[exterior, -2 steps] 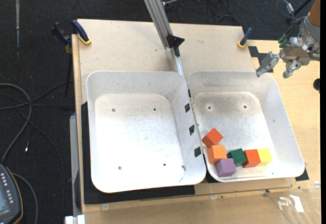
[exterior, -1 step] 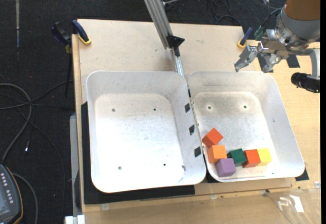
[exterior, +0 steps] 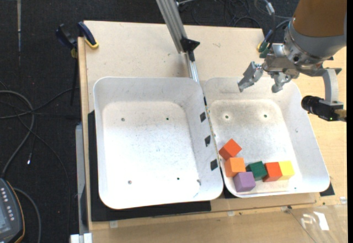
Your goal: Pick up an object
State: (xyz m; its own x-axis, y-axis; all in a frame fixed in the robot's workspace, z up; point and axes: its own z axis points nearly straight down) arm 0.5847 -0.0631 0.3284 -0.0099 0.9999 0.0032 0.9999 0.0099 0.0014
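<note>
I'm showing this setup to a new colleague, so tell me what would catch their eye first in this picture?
Probably the cluster of coloured blocks at the near edge of the right bin: an orange block, a purple block, a green block and a yellow block among them. Next, the grey and orange arm at upper right, its open claw above that bin's far edge.
</note>
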